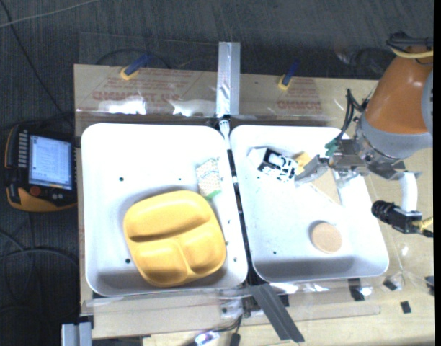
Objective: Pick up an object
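Camera view looks down on two white bins set side by side on the table [98,85]. The arm [401,107] enters from the right and places the hand [328,166] over the upper part of the right bin [364,258].

Whether the hand is wide, narrow or holding anything cannot be told at this resolution.

Candidate objects in the right bin:
- A small black-and-white item [277,164] lies in the upper left part of the bin, just left of the hand. A small yellow piece [302,157] sits between it and the hand. Contact between hand and item cannot be confirmed. The item's long axis appears to run from upper left to lower right, roughly in line with the hand's reach.
- A round tan disc [326,237] lies flat toward the lower right of the bin, below the hand and well apart from it.

Objects in the left bin [105,193]:
- A yellow tray [175,236] lies in the lower half.
- A small green-and-white packet [208,176] lies near the divider between the bins.
Both are far from the hand.

Judgement: the black-and-white item is the nearest target. The move depends on a short leftward travel and descent. The disc would require travel toward the lower edge of the view instead.
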You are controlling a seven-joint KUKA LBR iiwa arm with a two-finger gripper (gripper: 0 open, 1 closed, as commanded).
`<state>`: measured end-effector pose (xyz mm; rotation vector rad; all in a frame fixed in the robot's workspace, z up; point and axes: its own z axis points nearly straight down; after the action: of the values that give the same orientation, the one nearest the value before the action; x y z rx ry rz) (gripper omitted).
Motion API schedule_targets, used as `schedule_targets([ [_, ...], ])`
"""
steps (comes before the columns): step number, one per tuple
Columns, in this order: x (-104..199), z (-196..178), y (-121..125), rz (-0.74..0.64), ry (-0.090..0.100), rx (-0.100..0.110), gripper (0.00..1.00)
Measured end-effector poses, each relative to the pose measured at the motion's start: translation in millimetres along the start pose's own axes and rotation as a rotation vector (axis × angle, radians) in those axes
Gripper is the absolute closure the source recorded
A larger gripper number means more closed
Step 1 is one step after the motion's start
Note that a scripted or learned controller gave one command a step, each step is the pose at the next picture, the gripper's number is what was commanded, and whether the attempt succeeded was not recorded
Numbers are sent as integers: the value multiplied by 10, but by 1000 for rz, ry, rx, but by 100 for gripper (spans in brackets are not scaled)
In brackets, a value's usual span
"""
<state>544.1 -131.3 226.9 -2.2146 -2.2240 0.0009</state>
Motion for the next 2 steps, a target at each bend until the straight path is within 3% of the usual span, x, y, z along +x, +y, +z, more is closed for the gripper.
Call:
schedule_targets([
  [1, -300, 943, -318, -118, 1, 0, 0],
  [2, -905, 929, 403, -152, 0, -3, 0],
])
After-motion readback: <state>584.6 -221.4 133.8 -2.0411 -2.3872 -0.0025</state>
